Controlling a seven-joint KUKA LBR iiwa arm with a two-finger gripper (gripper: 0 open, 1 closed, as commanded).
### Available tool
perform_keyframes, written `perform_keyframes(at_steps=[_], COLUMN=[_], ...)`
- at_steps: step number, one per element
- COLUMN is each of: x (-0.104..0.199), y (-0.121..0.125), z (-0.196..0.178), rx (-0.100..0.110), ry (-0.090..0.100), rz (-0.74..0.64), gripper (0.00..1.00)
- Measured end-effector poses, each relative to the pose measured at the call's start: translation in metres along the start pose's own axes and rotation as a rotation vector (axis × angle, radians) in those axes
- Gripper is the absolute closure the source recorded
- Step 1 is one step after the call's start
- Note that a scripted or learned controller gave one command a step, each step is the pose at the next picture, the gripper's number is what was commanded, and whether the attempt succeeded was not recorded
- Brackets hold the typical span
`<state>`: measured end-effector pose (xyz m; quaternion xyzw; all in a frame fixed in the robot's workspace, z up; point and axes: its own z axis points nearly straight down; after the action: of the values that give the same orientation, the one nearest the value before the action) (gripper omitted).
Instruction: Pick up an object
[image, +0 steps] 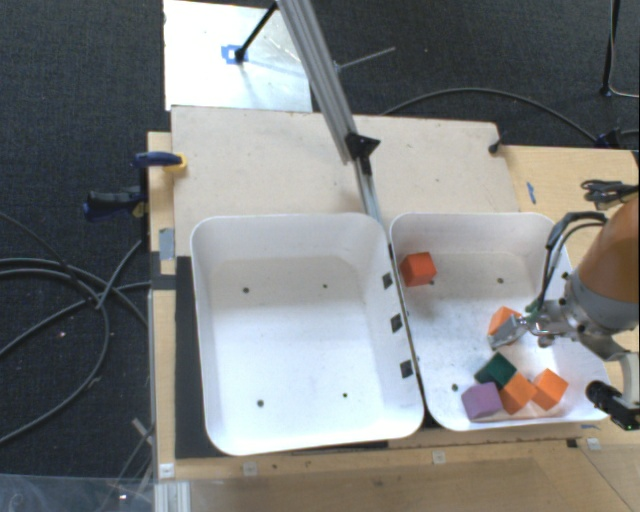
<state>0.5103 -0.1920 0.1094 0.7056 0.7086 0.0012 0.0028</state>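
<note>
Over right bin (470, 232), gripper (512, 333) clasping orange block (500, 321), near cluttered front edge

You have two white bins: the left bin (215, 330) and the right bin (470, 235). Count four orange blocks: one at ten o'clock in the right bin (418, 268), one by the gripper (502, 321), two at five o'clock (517, 392) (550, 387). One green block (494, 370), one purple block (481, 400).

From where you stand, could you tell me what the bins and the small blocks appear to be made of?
The bins look like thin moulded plastic, glossy white with rounded corners. The blocks, like the lone orange block and purple block, look matte; foam or painted wood, cannot tell.
</note>
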Motion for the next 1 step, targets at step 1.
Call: perform_keyframes(at_steps=[1], x=[0.0248], y=[-0.0257], z=[0.0191], rx=[0.004], ry=[0.003], rz=[0.002], gripper=[0.0])
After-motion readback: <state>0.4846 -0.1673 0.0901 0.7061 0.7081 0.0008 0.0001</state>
